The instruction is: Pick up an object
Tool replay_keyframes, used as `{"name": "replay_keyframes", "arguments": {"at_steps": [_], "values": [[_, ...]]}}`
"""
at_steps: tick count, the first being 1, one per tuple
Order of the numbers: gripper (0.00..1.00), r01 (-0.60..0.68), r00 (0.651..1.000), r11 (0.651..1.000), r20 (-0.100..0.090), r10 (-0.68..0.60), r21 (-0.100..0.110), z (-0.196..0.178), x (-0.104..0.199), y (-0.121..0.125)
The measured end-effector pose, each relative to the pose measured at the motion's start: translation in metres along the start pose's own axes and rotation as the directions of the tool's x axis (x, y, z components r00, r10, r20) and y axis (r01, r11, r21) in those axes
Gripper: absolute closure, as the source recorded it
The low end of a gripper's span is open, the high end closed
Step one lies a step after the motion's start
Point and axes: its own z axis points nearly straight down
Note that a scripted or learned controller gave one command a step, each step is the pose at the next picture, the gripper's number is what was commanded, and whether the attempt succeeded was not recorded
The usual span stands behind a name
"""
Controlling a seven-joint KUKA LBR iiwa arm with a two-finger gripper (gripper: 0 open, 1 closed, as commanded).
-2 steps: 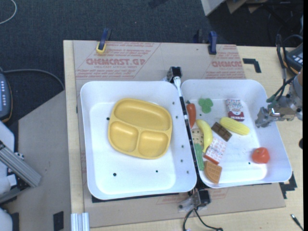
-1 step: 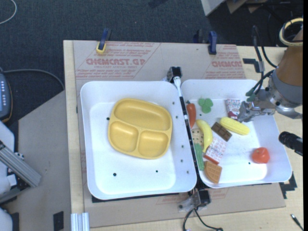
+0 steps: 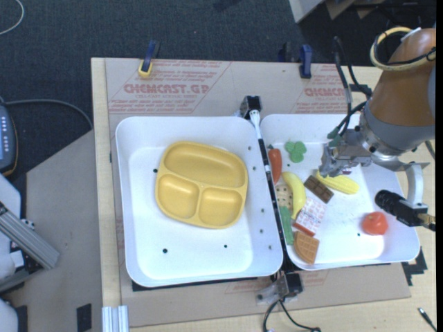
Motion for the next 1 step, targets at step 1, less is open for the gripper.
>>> {"name": "replay_keyframes", "arguments": {"at_steps": [1], "values": [[1.0,0.002,1.0,1.0,0.002,-0.002,-0.005,-0.0048,0.0612,0.0132]]}}
